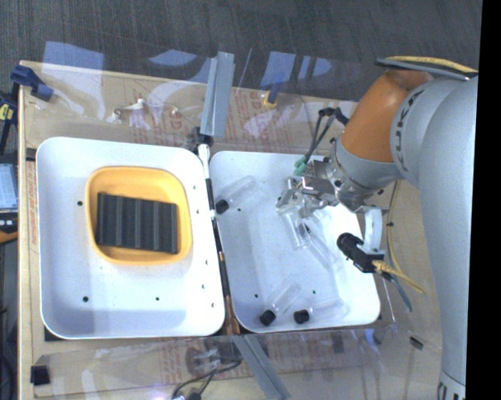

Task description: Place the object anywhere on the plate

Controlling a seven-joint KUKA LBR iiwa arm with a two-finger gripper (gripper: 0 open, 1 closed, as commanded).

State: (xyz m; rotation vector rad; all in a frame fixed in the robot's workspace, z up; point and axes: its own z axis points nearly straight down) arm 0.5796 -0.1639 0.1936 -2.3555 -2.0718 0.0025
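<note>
Jaw state cannot be told on the gripper (pixel 304 197), poised over the right bin (pixel 247 269). A clear object (pixel 303 232) is seen just at its six o'clock, long axis seemingly eleven-to-five; the yellow plate (pixel 139 180) is set well away at nine o'clock.

ABOVE THE BENCH: You are looking at a left bin (pixel 64 295) and a right bin (pixel 249 274) of smooth white plastic with a soft, low sheen. The yellow plate (pixel 102 184) looks like glossy plastic, its rim catching the light. The black ribbed slab (pixel 137 223) on it is matt and grooved. See-through plastic pieces (pixel 292 296) (hard for you to pick out against the white) carry matt black caps (pixel 267 318). The bench (pixel 89 105) reads as pale wood under shiny clear film. The arm (pixel 435 145) wears a smooth satin grey shell and a glossy orange band (pixel 378 118).
</note>
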